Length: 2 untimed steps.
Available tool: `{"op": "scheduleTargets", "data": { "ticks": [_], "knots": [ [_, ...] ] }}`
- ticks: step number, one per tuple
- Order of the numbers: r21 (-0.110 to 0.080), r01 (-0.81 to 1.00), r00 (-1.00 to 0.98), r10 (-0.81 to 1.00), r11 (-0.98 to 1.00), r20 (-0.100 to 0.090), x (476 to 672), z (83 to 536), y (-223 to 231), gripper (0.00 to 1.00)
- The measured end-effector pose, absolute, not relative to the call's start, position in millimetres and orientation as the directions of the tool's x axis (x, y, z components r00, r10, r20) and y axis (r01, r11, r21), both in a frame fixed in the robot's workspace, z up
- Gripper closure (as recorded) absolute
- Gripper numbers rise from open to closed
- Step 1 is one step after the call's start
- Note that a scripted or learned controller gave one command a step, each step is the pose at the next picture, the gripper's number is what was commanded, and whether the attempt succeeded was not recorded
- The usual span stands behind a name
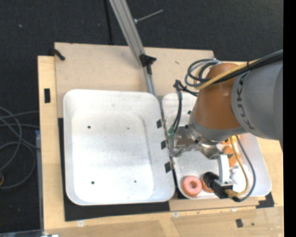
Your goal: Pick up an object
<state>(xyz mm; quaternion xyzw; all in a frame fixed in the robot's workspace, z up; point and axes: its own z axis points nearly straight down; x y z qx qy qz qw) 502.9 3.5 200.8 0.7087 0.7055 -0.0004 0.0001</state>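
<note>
Atop the tan table (103,68), in the right white bin (254,154): end effector (178,146) low by the left wall.
Toward the front rim, near it, pink ring (191,184) just beside an orange piece (207,184); grip state impossible to tell.

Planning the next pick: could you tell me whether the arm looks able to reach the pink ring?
Probably yes: the pink ring lies uncovered in the right bin, with the arm over that bin and only an orange piece beside it.
</note>
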Motion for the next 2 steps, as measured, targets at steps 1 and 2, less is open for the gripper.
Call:
{"op": "scheduleTargets", "data": {
  "ticks": [1, 2],
  "knots": [
    [0.001, 1.000, -0.001, 1.000, 0.001, 0.001, 489.4, 200.7, 24.0, 1.00],
    [0.000, 1.000, -0.002, 1.000, 0.002, 0.001, 489.4, 200.6, 50.1, 1.00]
  ]
}}
